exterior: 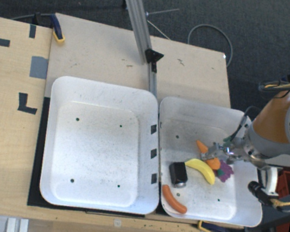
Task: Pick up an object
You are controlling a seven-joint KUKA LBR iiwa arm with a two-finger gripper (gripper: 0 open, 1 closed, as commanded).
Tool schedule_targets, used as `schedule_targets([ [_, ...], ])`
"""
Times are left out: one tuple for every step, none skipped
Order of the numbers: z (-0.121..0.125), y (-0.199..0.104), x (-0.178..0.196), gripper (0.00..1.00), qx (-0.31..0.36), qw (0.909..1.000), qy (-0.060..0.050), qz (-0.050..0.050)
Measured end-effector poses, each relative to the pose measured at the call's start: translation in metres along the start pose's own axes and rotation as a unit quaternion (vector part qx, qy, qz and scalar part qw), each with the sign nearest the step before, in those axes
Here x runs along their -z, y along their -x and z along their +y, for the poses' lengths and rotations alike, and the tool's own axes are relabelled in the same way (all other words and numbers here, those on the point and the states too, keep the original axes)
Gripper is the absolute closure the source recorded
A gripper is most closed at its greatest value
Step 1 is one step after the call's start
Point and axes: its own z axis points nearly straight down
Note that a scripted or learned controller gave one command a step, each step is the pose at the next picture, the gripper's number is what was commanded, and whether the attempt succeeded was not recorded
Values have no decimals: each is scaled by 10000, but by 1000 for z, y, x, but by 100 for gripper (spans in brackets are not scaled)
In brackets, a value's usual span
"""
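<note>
The right bin (189,114) holds a yellow banana (202,169), a black block (178,173), an orange-red sausage shape (174,199) at its front edge, a small orange carrot (201,146), a round orange piece (213,163) and a purple piece (226,172). My gripper (224,152) reaches in from the right and hangs low over the orange and purple pieces, just right of the carrot. Nothing is visibly held.
The left bin (96,143) sits beside the right one, its rim touching it. A slanted metal pole (139,21) runs from the top down to the bins' shared rim. The arm's grey and orange body (275,129) overhangs the right bin's right edge.
</note>
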Motion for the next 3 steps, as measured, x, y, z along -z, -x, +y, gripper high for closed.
schedule_targets([
  [0, -1, 11, 100, 5, 10000, -5, 6],
  [0, 2, 75, 100, -1, 10000, 20, 1],
  [6, -1, 119, 100, 4, 10000, 17, 3],
])
